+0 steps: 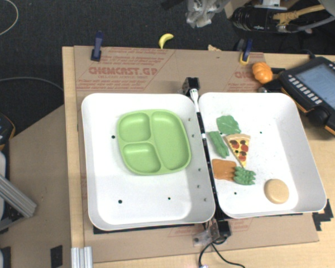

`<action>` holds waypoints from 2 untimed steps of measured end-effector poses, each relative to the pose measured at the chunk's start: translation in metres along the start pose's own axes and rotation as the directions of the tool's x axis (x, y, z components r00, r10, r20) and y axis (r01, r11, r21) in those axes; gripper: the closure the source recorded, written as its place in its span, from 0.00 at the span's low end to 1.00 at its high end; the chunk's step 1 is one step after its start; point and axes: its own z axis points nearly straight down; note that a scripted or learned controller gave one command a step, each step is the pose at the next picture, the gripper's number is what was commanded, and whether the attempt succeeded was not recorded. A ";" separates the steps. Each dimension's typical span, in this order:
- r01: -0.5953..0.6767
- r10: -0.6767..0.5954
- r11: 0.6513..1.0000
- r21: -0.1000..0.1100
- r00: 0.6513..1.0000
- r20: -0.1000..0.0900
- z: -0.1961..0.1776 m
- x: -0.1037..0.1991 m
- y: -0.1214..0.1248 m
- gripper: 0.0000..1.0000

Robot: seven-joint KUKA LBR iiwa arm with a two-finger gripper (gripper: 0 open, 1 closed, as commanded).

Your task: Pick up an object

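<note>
The right bin (285, 116) holds several toy foods along its left side: a green leaf (228, 124), a green pod (218, 144), a pizza slice (239, 147), an orange piece (223, 169) and a green broccoli-like piece (244, 176). A round tan cookie (277, 191) lies near the bin's front edge. My gripper (204, 7) hangs high at the top of the view, beyond the bench's far edge and well away from both bins. I see nothing held in it.
A green divided plate (153, 141) lies in the left bin (100, 166). On the cardboard behind the bins sit a small yellow banana (166, 39), an orange ball (262, 71) and two blue clamps (96, 46). A control pendant (318, 91) lies at the right.
</note>
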 end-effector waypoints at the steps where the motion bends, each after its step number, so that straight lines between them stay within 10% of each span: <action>1: 0.006 -0.006 1.000 0.016 1.000 0.001 0.109 0.067 -0.042 1.00; 2: 0.001 -0.001 1.000 0.019 1.000 0.004 0.225 0.080 -0.093 1.00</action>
